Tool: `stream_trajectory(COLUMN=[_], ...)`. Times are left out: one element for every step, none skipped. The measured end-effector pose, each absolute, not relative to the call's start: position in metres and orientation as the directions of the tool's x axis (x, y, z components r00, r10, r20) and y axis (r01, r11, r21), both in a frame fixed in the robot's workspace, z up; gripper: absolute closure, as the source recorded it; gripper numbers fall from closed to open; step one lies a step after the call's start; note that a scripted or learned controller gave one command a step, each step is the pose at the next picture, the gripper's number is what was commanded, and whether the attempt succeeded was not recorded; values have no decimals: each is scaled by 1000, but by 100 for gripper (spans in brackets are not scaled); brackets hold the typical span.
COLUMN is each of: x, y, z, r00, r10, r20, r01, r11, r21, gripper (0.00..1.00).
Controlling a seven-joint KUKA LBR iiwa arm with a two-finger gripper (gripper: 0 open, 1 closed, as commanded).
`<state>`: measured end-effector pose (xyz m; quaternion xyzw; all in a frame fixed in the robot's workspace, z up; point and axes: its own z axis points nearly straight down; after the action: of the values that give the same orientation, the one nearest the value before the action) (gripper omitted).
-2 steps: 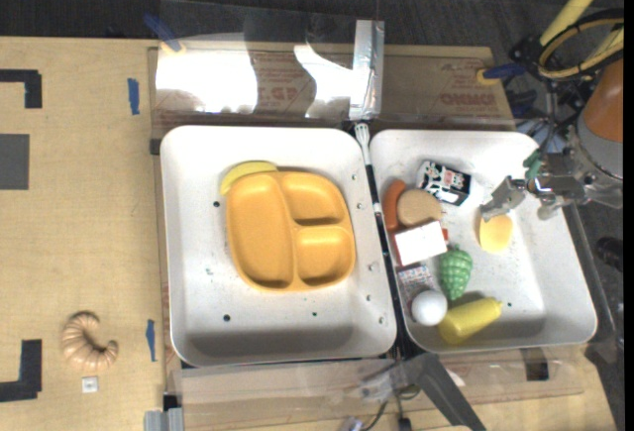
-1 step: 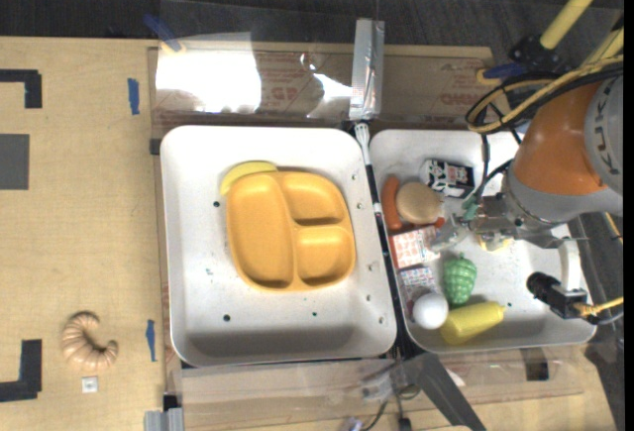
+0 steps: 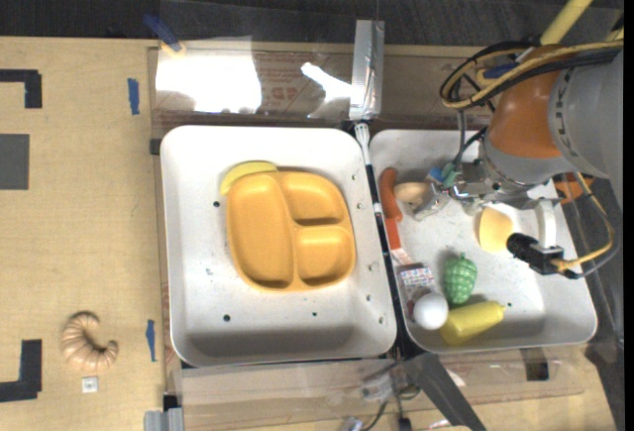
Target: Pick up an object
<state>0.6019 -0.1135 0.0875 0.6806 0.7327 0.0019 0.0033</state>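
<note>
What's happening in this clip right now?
A grey KUKA arm reaches in from the right, its end effector low over the right bin, near a tan rounded object by the divider. Nothing can be seen held. Further along that bin lie a green bumpy toy, a white ball and a yellow piece. The left bin holds an orange compartment tray.

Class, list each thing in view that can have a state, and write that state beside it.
Yellow divided tray: flat in the left bin, compartments facing up.
Yellow bottle: lying on its side in the right bin.
White ball: resting against the bottle.
Green fruit: lying loose, untouched.
Hand: low over the right bin.
</note>
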Motion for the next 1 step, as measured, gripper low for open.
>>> stream_trajectory(x=[538], y=[-125], z=[88], r00=[-113], r10=[994], r20=[-1], r01=[994], r11=[113], r21=[2], gripper=[0])
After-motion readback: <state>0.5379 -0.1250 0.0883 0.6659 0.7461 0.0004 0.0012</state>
